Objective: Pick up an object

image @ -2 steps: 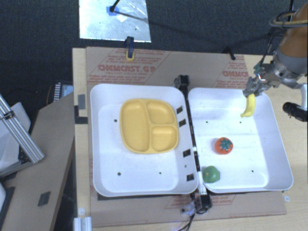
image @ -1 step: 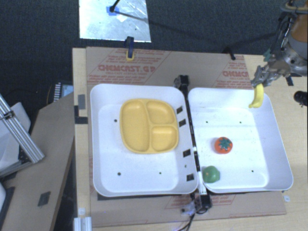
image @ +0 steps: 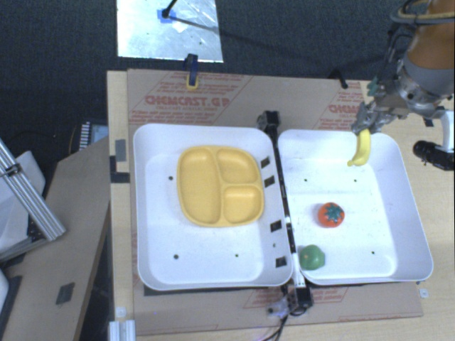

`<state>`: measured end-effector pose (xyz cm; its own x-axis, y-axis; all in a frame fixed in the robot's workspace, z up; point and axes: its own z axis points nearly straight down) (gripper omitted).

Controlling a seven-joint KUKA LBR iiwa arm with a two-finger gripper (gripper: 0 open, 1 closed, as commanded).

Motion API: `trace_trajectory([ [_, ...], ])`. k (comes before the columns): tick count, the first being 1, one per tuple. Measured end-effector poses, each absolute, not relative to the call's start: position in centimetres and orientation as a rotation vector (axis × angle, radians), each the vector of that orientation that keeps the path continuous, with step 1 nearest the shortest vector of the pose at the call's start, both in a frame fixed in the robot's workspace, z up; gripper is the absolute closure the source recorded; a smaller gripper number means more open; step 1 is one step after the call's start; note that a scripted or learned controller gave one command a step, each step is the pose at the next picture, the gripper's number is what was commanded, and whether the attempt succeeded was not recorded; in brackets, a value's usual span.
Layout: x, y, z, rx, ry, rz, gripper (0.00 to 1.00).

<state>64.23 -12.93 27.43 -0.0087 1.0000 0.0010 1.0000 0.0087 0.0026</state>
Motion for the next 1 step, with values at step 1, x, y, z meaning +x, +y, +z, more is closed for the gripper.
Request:
trace_trajectory([
  [1, 61.75, -8.52, 25.65, 2.213, 2.232, 0.001, 1.00],
])
